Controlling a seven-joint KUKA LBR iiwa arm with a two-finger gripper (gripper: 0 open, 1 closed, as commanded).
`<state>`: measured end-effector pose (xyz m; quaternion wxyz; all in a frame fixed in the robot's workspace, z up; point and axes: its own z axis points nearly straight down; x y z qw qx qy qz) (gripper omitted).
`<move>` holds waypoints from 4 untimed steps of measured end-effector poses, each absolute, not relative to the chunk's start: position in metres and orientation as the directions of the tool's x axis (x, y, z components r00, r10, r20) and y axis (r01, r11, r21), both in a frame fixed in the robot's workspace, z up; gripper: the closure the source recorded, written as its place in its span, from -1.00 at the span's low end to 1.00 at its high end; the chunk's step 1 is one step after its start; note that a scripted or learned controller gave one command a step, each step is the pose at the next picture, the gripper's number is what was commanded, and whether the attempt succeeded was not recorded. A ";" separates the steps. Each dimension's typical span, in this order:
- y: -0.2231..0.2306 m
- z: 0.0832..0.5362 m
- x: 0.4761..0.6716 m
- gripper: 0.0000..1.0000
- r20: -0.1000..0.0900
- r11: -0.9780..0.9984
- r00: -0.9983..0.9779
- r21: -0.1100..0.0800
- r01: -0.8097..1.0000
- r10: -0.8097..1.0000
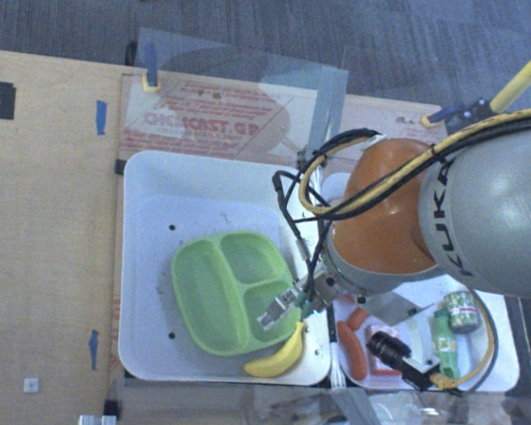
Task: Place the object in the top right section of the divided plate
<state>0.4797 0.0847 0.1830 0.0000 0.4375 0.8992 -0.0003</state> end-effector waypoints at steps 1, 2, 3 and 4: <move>0.085 0.183 0.480 -1.00 0.000 0.617 -0.617 -0.001 0.787 0.787; 0.085 0.183 0.480 -1.00 0.000 0.617 -0.617 -0.001 0.787 0.787; 0.085 0.183 0.480 -1.00 0.000 0.617 -0.617 -0.001 0.787 0.787; 0.085 0.183 0.480 -1.00 0.000 0.617 -0.617 -0.001 0.787 0.787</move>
